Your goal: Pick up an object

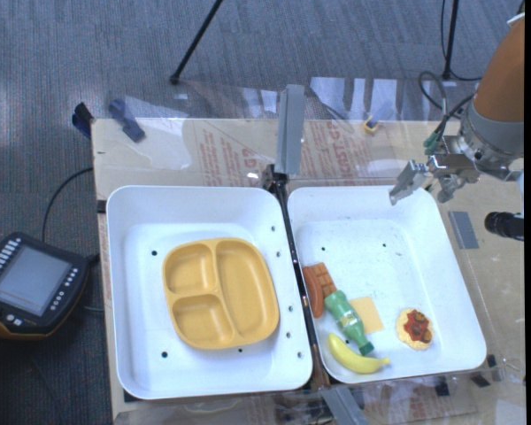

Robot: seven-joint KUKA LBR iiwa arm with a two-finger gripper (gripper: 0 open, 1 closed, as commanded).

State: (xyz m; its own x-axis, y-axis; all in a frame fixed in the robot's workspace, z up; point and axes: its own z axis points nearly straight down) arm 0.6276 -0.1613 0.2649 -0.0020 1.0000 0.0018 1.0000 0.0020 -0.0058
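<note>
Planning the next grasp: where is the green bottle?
The green bottle lies in the right bin, near its front-left corner, between the orange-brown block and the banana, overlapping the yellow slice.

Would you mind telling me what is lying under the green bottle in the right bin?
The green bottle lies across a yellow cheese slice, with its lower end meeting the banana. How much of the slice continues beneath the bottle is hidden.

Red printed lettering runs across the clear plastic sheet [230, 153] taped over the worktop [124, 162] behind the two bins, but it appears reversed and too faint to read. The screen of the handheld control pendant [26, 282] at left shows no legible characters.
</note>
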